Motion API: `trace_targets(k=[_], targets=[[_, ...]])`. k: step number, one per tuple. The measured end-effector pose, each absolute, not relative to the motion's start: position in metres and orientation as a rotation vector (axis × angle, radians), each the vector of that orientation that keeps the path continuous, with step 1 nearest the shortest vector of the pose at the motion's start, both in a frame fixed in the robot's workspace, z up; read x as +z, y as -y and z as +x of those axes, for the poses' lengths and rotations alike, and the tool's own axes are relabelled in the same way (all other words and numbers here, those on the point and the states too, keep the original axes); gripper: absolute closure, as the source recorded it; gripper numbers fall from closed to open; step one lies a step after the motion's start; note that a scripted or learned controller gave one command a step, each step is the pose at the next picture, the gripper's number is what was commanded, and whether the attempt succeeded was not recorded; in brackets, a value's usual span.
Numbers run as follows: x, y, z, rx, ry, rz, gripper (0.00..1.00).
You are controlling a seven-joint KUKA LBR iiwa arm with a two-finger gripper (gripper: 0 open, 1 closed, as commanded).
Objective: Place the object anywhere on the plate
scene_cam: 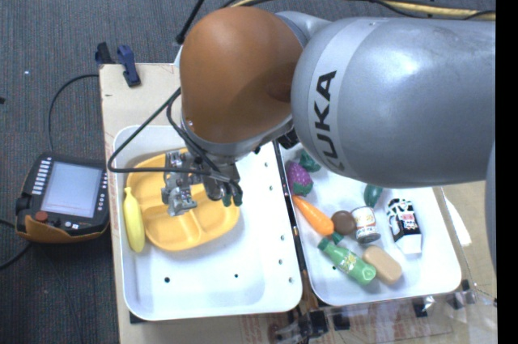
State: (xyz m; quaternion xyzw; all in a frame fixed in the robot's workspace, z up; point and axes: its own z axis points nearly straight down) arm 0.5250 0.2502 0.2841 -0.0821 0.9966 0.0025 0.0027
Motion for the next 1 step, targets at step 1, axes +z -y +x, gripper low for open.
trace_targets(k=[1], targets=[[0.2838, -0.2502, 0.5249, 0.008, -3.126, -0.258, 0.0]])
